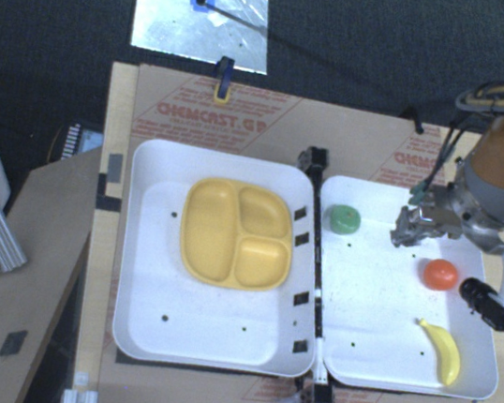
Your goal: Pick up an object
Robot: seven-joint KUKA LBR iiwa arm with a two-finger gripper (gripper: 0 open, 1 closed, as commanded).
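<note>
- We see the claw [411,229] over the right bin [370,357]; we cannot tell its state.
- The tomato [441,273], just beside it, looks smooth and light; we would grip across its middle.

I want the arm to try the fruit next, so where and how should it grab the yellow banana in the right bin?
Grip the yellow banana across its thicker middle, probably coming straight down from above. It lies flat and curved near the right white bin's front right corner, so the fingers should close across its narrow width, not along its length. The gripper sits farther back, beside the round orange-red ball.
</note>
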